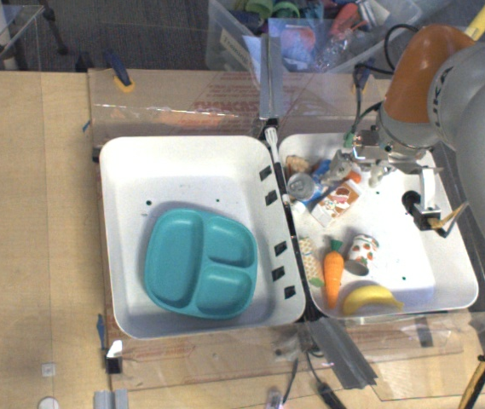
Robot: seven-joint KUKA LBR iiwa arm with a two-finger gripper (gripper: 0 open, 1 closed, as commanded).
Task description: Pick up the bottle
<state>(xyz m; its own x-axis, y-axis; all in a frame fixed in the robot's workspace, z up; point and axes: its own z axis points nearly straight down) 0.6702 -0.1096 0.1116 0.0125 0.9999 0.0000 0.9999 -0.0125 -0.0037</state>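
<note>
Arm: the grey arm with its orange band reaches in from the right and hangs over the back of the right bin.
Gripper: the gripper sits low over the clutter at the bin's back-left corner; how far it is spread, I cannot tell.
Bottle: what looks like the bottle, a small item with a blue part, lies on its side near the divider, just left of the gripper and slightly nearer the camera.
Long axis: seemingly slanted across the bin, though the blur makes this uncertain.
Neighbours: a white carton with red print lies touching or just beside it; a carrot, a banana and a small printed cup lie well apart toward the front.
Left bin: holds a teal divided plate.
Next move, as judged: a short shift left toward the divider, then a descent.
Risk: the carton and the divider crowd the target.
</note>
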